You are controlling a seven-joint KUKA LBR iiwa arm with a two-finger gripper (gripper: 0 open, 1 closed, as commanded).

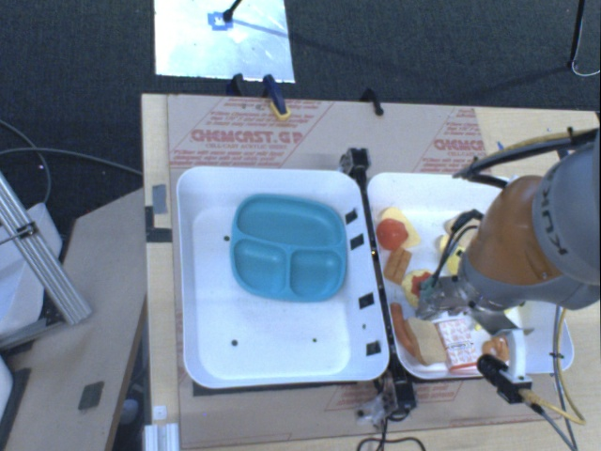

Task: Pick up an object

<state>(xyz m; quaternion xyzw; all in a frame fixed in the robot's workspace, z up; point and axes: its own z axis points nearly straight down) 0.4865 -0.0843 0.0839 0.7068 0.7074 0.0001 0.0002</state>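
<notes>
The right bin (423,191) holds several small play-food items: a red tomato-like piece (392,234) on a yellow piece (398,217), orange sticks (396,265), a hot dog (404,331), a tan slice (431,340) and a red-and-white printed card (454,338). My gripper (434,299) reaches down into this bin from the right, over the middle of the pile near a small red and green item (420,279). The arm's grey body and orange band (502,233) cover the right half of the bin.
The left bin (202,280) holds a blue divided plate (287,247). A black divider with clips (366,252) runs between the bins. Cables (526,153) arch over the arm at the right. A metal frame (38,252) stands at the far left.
</notes>
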